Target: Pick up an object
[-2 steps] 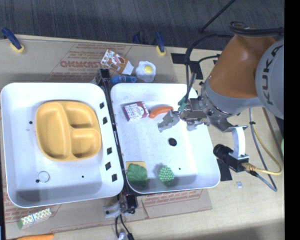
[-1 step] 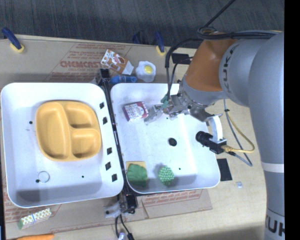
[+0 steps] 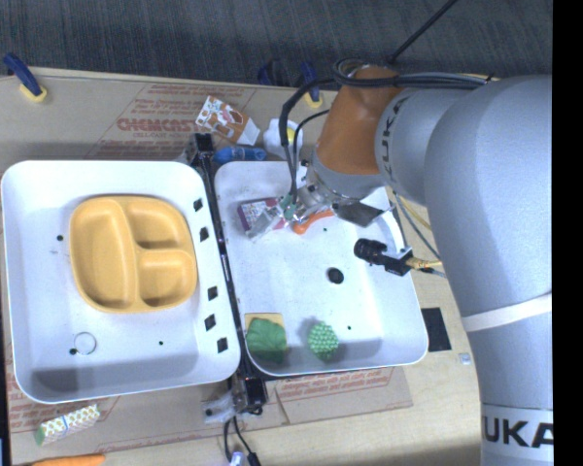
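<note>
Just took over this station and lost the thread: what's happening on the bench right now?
The grey arm reaches in from the right, with its hand low over the far end of the right bin, at a small pile of bits including an orange piece. Whether it has hold of anything can't be told. Near that bin's front edge sit a green block and a green ball. The left bin holds a yellow divided tray.

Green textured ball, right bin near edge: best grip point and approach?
Take the green ball across its middle, straight from above. It looks round, so any finger axis probably works; align fingers parallel to the right bin's near wall, which lies close, keeping off the green block beside it.
</note>
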`<state>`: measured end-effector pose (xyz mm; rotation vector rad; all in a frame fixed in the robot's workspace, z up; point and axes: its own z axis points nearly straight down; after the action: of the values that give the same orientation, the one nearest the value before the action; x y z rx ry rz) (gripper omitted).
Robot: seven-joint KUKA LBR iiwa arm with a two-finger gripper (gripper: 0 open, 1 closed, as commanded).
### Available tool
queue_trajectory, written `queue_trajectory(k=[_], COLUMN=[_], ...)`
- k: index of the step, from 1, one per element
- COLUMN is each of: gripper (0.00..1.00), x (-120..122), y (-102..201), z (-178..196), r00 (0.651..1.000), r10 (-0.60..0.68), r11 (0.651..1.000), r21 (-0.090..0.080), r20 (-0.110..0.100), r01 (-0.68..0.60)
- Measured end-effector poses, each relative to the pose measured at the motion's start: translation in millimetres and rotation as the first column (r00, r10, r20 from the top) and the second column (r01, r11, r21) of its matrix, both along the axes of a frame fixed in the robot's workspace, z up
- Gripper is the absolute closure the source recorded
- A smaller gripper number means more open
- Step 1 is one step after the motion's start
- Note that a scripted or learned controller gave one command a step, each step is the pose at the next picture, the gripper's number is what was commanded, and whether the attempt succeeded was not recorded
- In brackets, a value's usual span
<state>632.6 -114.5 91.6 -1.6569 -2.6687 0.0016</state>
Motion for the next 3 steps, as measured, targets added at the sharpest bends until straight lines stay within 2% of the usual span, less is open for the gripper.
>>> queue_trajectory(k=[1,2,3], gripper=[0.0,0.0,0.0], x=[-27.5,-112.4,-112.3], y=[-9.0,-36.5,-36.5], z=[0.2,13.5,13.6], r00=[0.905,0.971,0.971], r10=[0.426,0.24,0.239], r11=[0.905,0.971,0.971], r21=[0.002,0.002,0.002], r20=[-0.002,-0.003,-0.002], r01=[-0.426,-0.24,-0.239])
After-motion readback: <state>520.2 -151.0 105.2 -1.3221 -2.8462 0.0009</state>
